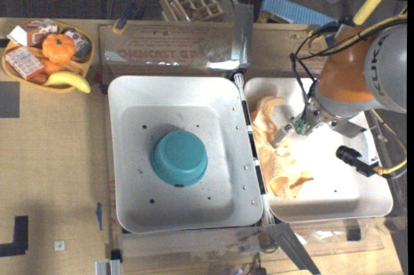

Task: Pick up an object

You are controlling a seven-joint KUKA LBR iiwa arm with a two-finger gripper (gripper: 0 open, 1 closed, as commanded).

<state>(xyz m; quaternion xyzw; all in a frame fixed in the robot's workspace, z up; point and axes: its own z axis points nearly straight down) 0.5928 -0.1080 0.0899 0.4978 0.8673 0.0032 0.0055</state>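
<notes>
A teal bowl [180, 158] lies upside down in the middle of the left bin [129, 99]. In the right bin [369, 202] a crumpled tan cloth [277, 167] spreads along the left side, from the back corner to the front. My gripper [282, 136] reaches in from the right and sits low over the cloth's upper part, touching or nearly touching it. The orange wrist band [346, 83] is above it to the right.
A yellow bowl [45, 60] with toy fruit, a banana and small boxes stands at the far left of the bench. A black cable connector [349, 156] hangs over the right bin. Boxes and clutter lie behind the bins.
</notes>
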